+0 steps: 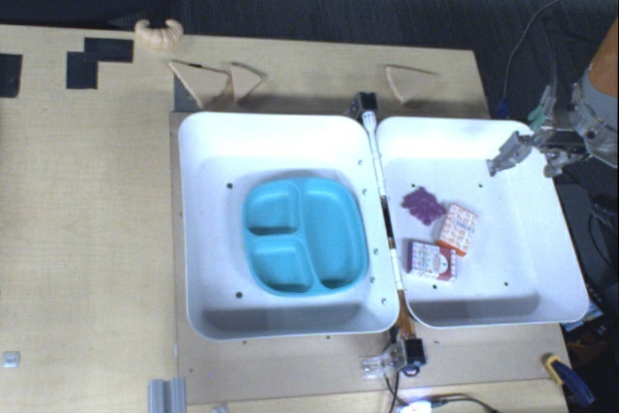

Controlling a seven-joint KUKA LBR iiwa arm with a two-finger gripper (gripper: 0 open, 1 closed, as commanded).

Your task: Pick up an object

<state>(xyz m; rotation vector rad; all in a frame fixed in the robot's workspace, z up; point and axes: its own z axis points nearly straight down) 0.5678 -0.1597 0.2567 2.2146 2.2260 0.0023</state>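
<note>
Three small objects lie in the right bin: a purple lump, a red-and-white patterned packet just right of it, and a second small packet below them. My gripper hangs over the bin's upper right corner, well to the right of and above these objects. Its two fingers are spread open with nothing between them. The orange band of the arm shows at the frame's right edge.
The left bin holds a blue divided tray. A black-and-white bar runs along the seam between the bins. Cables and a connector lie by the front edge of the wooden bench.
</note>
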